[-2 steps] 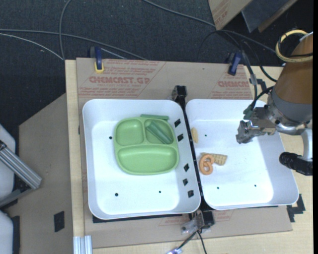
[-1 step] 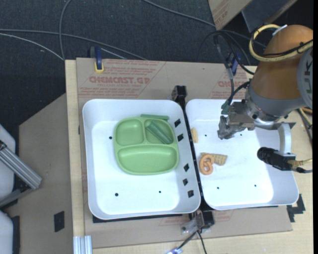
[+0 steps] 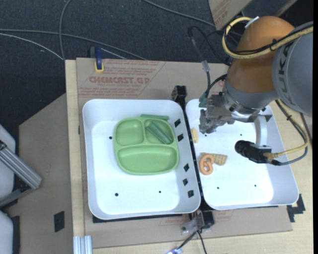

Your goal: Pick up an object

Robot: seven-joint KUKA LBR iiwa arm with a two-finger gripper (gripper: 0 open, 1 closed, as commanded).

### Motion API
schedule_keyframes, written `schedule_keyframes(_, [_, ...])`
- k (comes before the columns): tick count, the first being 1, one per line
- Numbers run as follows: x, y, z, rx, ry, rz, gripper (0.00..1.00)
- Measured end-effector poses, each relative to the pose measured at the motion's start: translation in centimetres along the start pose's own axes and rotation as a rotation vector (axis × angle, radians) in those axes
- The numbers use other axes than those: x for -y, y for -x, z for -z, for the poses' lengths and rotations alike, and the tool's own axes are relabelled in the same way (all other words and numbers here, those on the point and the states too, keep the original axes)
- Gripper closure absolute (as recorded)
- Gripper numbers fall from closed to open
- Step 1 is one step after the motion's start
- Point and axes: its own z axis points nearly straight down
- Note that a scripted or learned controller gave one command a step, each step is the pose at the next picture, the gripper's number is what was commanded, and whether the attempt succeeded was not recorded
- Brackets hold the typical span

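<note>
Hovering pincer point(image 3: 206, 128) near orange ring point(image 3: 206, 164) (right bin point(image 3: 258, 200)).

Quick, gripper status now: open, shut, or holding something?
Gripper: cannot be told whether open or shut from this angle; it is over the far left part of the right bin.

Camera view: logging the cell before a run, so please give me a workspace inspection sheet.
Surface: left bin and right bin, white, side by side on a board.
Job's things: pretzel and tan piece in right bin; green plate bearing a green stick in left bin.
Clutter: nothing seen.
Gripper: over right bin's upper left, apart from pretzel.
Cables: grey cables on floor, upper left.
Surroundings: dark floor, cardboard box, blue clamp.
</note>
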Motion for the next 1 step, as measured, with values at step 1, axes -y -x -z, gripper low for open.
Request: schedule_keyframes(1, [-0.97, -4.79, -0.51, 0.0, -0.001, 0.0, 1.0])
